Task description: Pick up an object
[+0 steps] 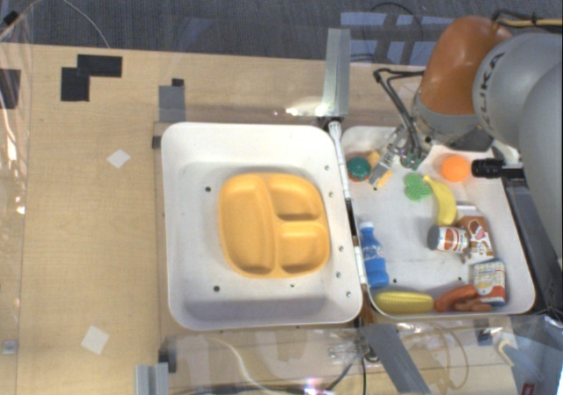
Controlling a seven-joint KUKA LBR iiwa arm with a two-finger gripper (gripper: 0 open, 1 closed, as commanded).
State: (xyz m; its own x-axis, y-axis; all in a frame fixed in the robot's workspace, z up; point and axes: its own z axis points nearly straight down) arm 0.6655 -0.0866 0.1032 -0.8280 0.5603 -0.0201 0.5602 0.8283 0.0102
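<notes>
Camera view from above the wooden surface (88, 235): two shallow white bins sit side by side, and the grey arm (519, 76) with its orange band reaches in from 3 o'clock. Its claw (393, 158) hangs over the 11 o'clock corner of the right bin (400, 244), with nothing visible between its fingers; whether they are spread or closed cannot be told from this angle. Just beside the claw, toward 9 o'clock, lies a small teal-and-orange toy (358, 167). A green object (415, 186) rests just past the claw toward 4 o'clock, touching a yellow banana (442, 201), with an orange ball (455, 168) near the bin's 2 o'clock side. A blue bottle (373, 254) lies along the bin's 9 o'clock wall. A yellow corn-like piece (404, 301) and a red sausage-like piece (457, 298) line the 6 o'clock edge, near a small can (449, 238) and two printed cartons (482, 261). The left bin (189, 208) holds a yellow divided tray (273, 224) at its centre.
</notes>
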